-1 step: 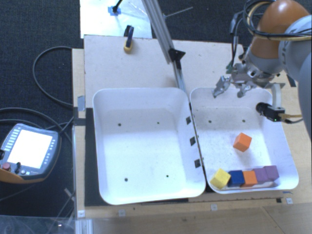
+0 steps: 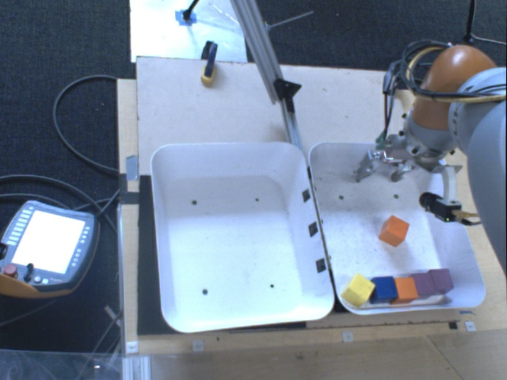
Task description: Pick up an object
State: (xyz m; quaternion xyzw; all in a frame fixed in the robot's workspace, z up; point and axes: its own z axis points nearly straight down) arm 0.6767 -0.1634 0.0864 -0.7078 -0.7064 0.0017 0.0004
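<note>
- Bins: left bin (image 2: pixel 170 236) beside right bin (image 2: pixel 467 279).
- Gripper (image 2: pixel 384 167) hangs over the right bin's far edge, fingers spread wide, holding nothing.
- Orange cube (image 2: pixel 394 231) lies mid-bin, apart.
- Along the near edge: yellow cube (image 2: pixel 358 290), blue cube (image 2: pixel 384 289), second orange cube (image 2: pixel 405 289), two purple cubes (image 2: pixel 433 283).

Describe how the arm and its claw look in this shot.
The arm is grey, rounded and bulky, with a glossy orange band above the wrist. Black cables loop beside that band. The claw is small, metallic grey and spindly.
</note>
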